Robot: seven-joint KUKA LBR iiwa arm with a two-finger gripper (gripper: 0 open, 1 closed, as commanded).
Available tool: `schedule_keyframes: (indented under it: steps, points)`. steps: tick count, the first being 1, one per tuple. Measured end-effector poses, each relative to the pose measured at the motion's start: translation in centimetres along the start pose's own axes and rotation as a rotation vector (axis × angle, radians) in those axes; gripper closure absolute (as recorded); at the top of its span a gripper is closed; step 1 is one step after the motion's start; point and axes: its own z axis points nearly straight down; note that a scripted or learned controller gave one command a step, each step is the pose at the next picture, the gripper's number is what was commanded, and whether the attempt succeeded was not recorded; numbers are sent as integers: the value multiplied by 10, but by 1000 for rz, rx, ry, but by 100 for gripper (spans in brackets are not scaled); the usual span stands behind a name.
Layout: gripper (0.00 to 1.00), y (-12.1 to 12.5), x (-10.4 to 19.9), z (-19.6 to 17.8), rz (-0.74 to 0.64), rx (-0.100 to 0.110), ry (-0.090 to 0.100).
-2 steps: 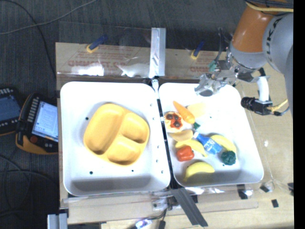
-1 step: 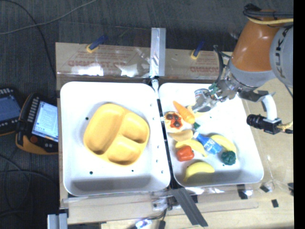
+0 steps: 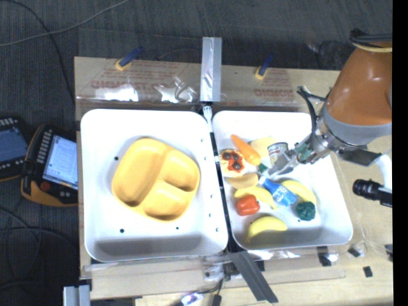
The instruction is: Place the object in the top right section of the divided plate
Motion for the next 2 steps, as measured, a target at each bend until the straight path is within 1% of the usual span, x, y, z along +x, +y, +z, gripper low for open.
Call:
schedule_keyframes:
  steps: [1,2]
  points:
    - [100,4,-24,-72,-60,-3,-2]
    - [100,-45,-25,-36,-232,0,0]
